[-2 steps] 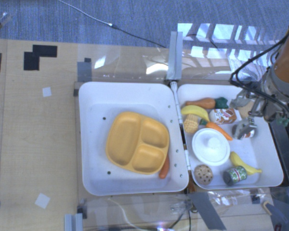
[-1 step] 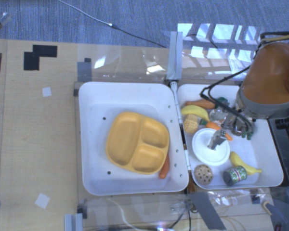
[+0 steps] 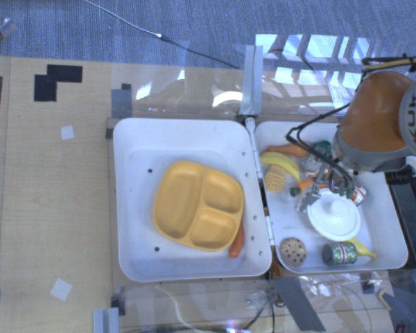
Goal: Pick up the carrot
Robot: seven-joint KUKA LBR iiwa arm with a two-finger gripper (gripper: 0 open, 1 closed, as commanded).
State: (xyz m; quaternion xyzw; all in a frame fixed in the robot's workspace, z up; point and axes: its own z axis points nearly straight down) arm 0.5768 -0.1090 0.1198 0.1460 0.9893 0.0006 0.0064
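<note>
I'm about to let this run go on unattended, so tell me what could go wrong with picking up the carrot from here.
1. The gripper is over the right bin, crowded among the banana, corn and white bowl; it may close on the wrong item.
2. An orange carrot-like piece lies in the left bin, wedged against the yellow tray, so the fingers may have little room there.

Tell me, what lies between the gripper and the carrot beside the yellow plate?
In the camera view, between gripper and carrot: corn cob, then the bins' adjoining walls.
</note>
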